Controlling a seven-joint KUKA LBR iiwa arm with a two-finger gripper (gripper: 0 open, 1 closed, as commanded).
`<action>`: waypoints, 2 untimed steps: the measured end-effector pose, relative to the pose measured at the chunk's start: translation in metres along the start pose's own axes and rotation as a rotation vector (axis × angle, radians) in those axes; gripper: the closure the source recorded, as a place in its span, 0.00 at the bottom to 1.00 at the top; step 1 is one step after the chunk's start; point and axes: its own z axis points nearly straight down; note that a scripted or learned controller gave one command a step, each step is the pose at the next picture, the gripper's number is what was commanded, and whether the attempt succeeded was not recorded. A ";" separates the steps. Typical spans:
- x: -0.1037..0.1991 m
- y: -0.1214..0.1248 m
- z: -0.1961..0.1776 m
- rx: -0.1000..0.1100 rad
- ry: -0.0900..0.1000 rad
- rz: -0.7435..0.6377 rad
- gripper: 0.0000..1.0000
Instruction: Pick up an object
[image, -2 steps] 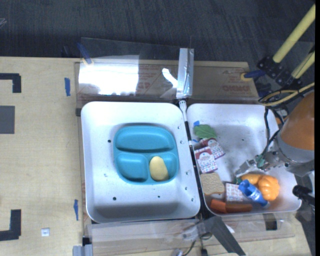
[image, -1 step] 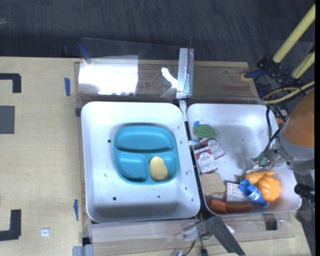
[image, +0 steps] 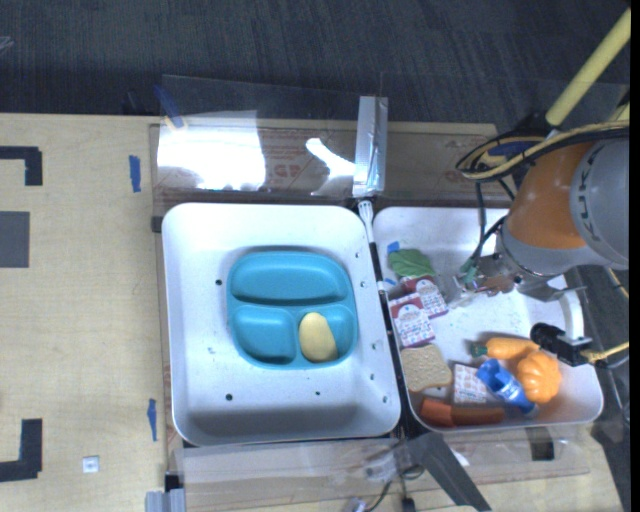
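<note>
My gripper (image: 478, 277) hangs low over the upper middle of the right bin (image: 440, 230), and the grey arm with its orange band (image: 545, 205) comes in from the right. Just left of the gripper lie a green item (image: 410, 264) and two red-and-white cartons (image: 417, 300). Nearer the front are a tan slice (image: 428, 368), a brown sausage (image: 462, 411), a blue bottle (image: 503, 385), an orange pepper (image: 540, 375) and an orange carrot-like piece (image: 505, 348). I cannot see anything held in the gripper.
The left bin (image: 190, 300) holds a blue divided tray (image: 290, 280) with a yellow oval object (image: 317, 337) in its lower right compartment. A ridge (image: 378, 300) separates the two bins. Yellow cables (image: 500, 150) loop behind the arm.
</note>
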 end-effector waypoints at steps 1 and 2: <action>0.012 0.066 0.002 0.003 0.000 0.165 1.00; 0.012 0.065 0.003 0.006 0.000 0.165 0.00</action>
